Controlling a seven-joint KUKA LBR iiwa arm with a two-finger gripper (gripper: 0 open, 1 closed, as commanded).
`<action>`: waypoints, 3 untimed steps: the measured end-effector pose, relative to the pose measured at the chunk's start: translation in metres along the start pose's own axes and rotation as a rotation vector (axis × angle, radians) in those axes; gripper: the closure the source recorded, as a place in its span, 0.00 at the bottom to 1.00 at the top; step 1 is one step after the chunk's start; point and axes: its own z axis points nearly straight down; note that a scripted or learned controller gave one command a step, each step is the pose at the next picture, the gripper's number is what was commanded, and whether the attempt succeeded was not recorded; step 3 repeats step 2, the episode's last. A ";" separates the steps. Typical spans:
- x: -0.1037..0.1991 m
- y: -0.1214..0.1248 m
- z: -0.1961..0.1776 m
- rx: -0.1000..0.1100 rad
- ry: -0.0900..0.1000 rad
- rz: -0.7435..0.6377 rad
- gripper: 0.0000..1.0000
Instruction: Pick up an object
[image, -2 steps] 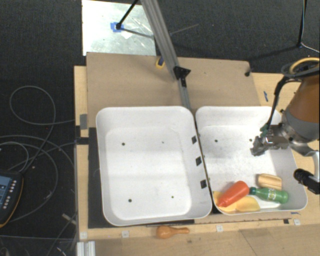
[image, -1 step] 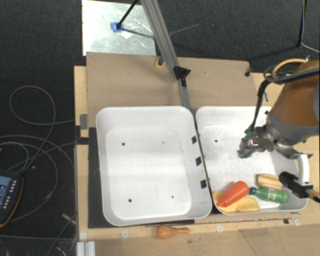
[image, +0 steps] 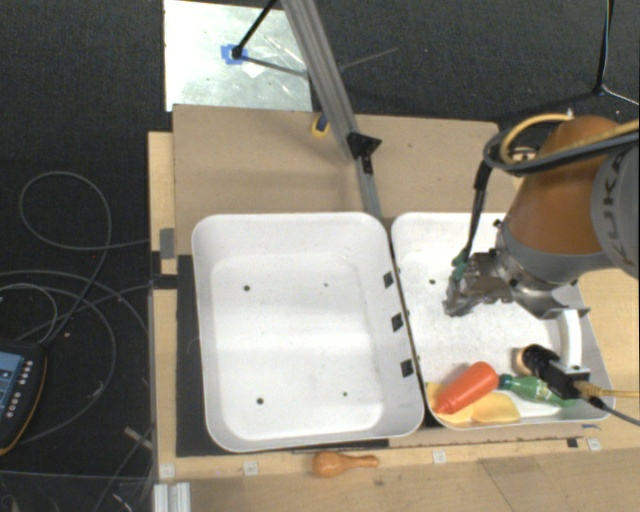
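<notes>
White right bin — orange carrot, yellow piece, perhaps a green bottle; gripper state unreadable.

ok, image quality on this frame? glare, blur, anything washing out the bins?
Camera view: both white bins are bright, near washed out, though the screw holes in the left one still read. A strong glare patch lies on the floor at top. The pincer is soft and dark, with little detail. The orange carrot toy and yellow piece read clearly.

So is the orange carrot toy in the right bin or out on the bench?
In: the orange carrot toy lies inside the right bin, at its near edge.
</notes>
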 end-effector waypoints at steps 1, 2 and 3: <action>0.058 0.002 0.011 0.003 0.001 0.001 1.00; 0.113 0.001 -0.003 0.001 0.001 0.000 1.00; 0.113 0.001 -0.003 0.001 0.001 0.000 1.00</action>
